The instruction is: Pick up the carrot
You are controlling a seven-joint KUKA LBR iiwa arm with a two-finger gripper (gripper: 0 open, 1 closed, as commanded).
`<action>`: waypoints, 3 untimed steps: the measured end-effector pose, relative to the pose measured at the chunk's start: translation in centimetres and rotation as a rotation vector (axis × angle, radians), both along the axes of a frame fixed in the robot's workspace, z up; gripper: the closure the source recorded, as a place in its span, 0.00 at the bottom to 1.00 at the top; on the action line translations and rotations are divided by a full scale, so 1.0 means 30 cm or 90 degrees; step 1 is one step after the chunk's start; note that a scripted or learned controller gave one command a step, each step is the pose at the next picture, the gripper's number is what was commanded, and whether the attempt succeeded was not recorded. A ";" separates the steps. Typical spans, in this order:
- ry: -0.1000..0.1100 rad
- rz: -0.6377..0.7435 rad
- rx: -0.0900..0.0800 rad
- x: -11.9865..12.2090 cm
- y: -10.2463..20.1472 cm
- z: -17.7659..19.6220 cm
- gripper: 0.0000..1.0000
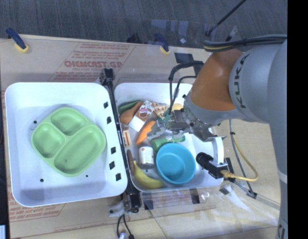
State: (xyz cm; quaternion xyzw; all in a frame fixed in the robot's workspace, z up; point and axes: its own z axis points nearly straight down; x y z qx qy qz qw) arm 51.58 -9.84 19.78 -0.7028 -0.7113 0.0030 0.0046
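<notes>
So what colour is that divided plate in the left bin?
Light green. The plate shows plainly in the camera view, lying in the left bin.

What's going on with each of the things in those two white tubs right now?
carrot: lying slanted in the right bin, beside the gripper
blue bowl: upright, open side up
banana: lying by the bin's near wall
green divided plate: flat in the left bin, nothing on it
</notes>
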 end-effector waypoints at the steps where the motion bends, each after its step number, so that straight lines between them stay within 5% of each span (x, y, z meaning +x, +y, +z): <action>1: -0.006 -0.004 -0.003 0.096 -0.006 -0.356 0.00; 2: -0.001 -0.029 -0.002 0.406 -0.017 -0.355 0.00; 3: 0.001 -0.037 -0.002 0.224 -0.003 -0.357 0.00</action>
